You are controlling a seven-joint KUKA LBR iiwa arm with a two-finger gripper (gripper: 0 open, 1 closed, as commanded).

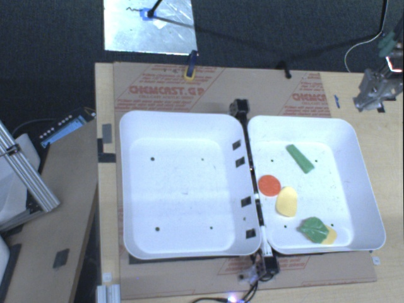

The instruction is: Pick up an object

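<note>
Nothing picked yet. Gripper point(377, 93) hangs past the right bin point(360, 150), finger state unclear; green bar point(300, 158), red disc point(269, 185), yellow piece point(286, 201) untouched.

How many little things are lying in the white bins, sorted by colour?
Green: 2, a green bar and a green leafy piece
Yellow: 2, a yellow lump and a yellow piece under the leafy one
Orange-red: 1, an orange-red disc
Total: 5, all in the right bin
</note>
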